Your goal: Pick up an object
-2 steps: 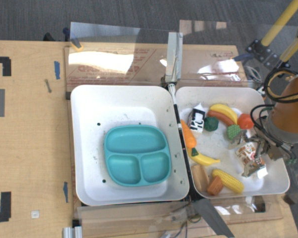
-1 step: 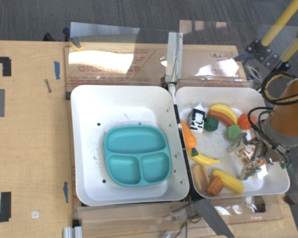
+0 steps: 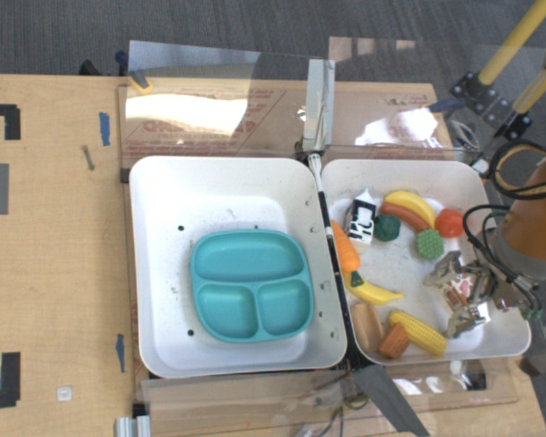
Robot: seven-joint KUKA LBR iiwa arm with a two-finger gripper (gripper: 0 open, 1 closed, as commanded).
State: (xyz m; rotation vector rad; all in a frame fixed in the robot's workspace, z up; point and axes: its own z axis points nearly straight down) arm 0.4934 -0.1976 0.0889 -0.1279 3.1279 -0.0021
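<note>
two white bins [image 3: 155, 244], one teal tray [image 3: 251, 283], two bananas [image 3: 411, 203]

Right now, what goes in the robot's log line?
phase: reaching | gripper: low in right bin, jaws unclear | nearest: toy corn | left bin: teal tray

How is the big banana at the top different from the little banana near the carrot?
The big banana is fatter and longer; the little banana is thin and short. The big banana touches a hot dog; the little banana lies below the carrot. Both are yellow and in the right bin.
</note>
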